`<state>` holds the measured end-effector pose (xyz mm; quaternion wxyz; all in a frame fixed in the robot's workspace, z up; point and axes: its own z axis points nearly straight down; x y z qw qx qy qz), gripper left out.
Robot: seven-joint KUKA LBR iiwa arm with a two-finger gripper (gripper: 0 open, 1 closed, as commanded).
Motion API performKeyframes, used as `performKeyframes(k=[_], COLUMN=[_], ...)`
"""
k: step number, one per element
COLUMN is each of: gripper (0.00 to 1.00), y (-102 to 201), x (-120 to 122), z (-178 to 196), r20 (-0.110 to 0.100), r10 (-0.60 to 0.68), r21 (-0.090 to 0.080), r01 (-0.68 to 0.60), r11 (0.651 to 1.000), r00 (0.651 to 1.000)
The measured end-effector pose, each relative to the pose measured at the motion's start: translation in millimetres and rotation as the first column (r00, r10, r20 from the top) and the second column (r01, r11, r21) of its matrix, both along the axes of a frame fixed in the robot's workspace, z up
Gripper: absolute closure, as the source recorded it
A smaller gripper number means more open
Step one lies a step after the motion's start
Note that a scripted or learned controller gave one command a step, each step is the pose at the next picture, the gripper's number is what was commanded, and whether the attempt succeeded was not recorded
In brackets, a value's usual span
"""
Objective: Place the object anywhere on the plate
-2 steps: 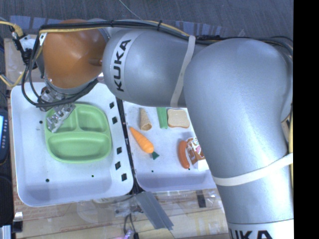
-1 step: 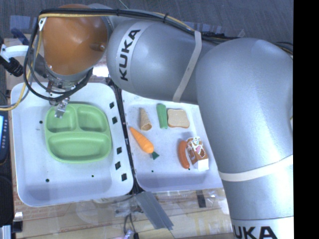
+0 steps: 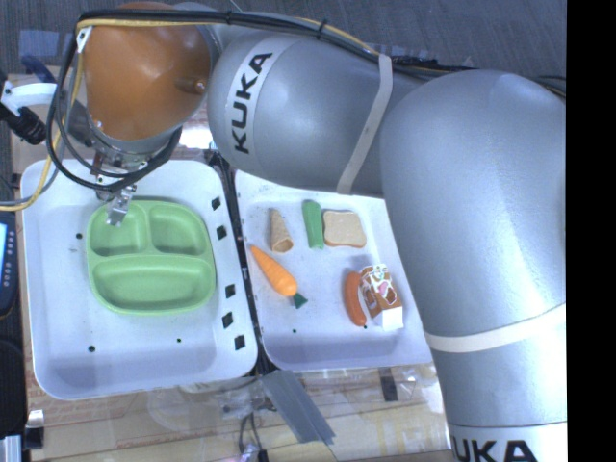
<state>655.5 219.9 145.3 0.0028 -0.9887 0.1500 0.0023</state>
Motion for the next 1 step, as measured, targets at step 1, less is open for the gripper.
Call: performKeyframes(k=[1], gripper=[1.00], y=[1.0], x=[-0.5], z=[9.0], r20=[-0.003], r10=[-0.001], r21=[0.002], r01=[0.001], r11=[1.000], r00=[1.000])
